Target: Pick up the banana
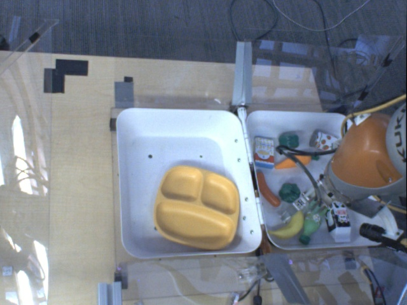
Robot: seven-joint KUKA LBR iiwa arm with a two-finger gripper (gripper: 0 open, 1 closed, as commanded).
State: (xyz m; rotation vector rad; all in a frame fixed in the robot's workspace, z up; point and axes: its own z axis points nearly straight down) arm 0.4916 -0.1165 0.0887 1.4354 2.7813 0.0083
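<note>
Partly, the arm (369, 157) hides the hand above the banana (288, 226).

Black letters "KU" run down the grey arm (399, 135) at the right edge, the rest cut off; a small carton (264, 152) in the right bin (299, 116) carries print too small to read. No other lettering legible.
</note>
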